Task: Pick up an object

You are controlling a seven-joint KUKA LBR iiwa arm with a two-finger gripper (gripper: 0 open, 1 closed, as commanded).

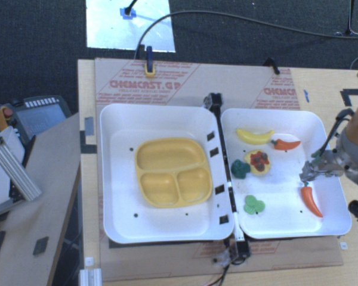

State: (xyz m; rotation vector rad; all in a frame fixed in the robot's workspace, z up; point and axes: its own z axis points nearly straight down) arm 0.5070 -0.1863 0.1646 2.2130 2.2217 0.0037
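Evidently the approach step was in hand: the claw (pixel 309 173), its opening impossible to tell, hovered at the frame's right above the carrot (pixel 311 201); next, descend.

Dark carpeted floor (pixel 256 5), crossed by a black cable (pixel 238 18). A reflective metal sheet (pixel 129 15) is laid on the floor behind the bench. Light wooden bench (pixel 86 100), covered by a printed protective board (pixel 185 82). A teach pendant (pixel 39 115) and an aluminium rail (pixel 12 165) are placed at the side table (pixel 42 207).
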